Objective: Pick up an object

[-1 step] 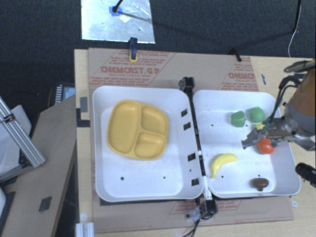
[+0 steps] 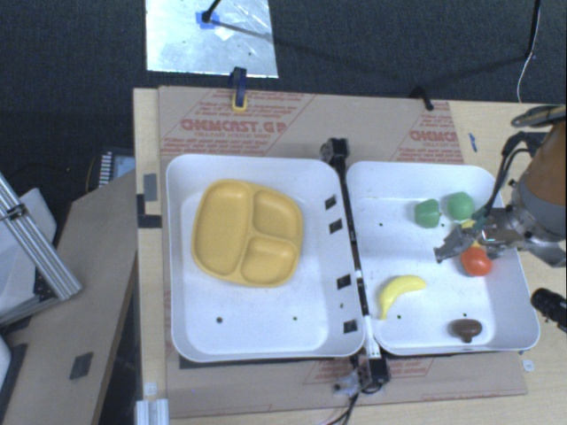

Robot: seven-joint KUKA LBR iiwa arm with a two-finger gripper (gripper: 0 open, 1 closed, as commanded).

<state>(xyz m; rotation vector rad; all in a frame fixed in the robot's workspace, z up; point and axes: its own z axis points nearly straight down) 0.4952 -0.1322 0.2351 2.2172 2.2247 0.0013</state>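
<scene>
In the right bin (image 2: 399,184) lie several small objects: a yellow banana (image 2: 400,290), two green pieces (image 2: 427,212) (image 2: 459,204), a red-orange round fruit (image 2: 477,263) and a brown piece (image 2: 467,328) near the front edge. My gripper (image 2: 457,242) reaches in from the right and hangs just left of and above the red-orange fruit, partly covering it. Whether it touches the fruit is unclear. The banana lies apart, to the gripper's lower left.
The left bin (image 2: 186,326) holds a yellow divided plate (image 2: 248,233). A black divider (image 2: 347,237) runs between the bins. The arm's grey body (image 2: 542,202) stands over the right bin's right rim. A shiny sheet (image 2: 211,25) lies behind the bench.
</scene>
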